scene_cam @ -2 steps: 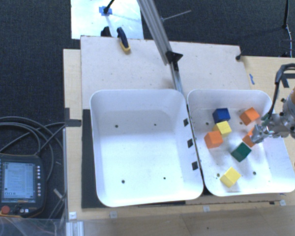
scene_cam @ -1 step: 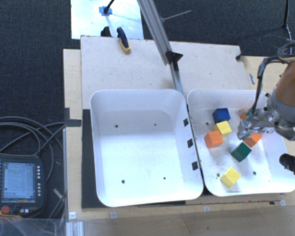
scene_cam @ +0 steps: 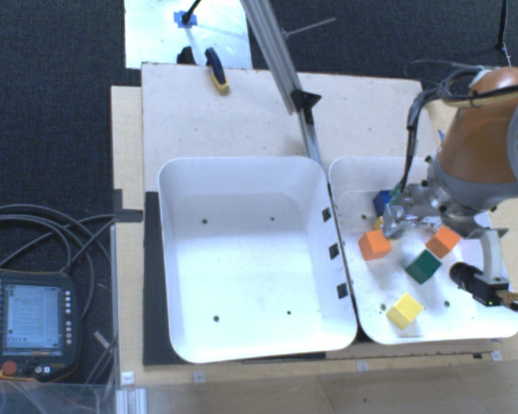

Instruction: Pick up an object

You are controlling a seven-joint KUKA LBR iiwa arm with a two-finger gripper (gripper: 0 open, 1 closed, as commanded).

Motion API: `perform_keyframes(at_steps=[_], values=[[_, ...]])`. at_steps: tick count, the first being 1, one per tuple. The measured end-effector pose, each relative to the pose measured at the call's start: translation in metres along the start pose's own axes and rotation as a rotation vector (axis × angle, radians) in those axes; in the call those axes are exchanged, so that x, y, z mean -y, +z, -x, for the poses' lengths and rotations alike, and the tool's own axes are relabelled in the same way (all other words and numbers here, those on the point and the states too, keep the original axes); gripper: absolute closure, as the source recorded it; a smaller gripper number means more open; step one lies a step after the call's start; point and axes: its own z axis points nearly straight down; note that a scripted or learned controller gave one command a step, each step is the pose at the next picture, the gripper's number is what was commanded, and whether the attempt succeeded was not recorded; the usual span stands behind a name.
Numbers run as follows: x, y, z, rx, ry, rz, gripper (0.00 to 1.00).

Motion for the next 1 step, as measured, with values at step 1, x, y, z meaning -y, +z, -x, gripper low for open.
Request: perform_keyframes(at_steps=[1], values=[[-0.0132, -0.0121, -0.058, 0.001, 0.0, 0.001, 1.0]])
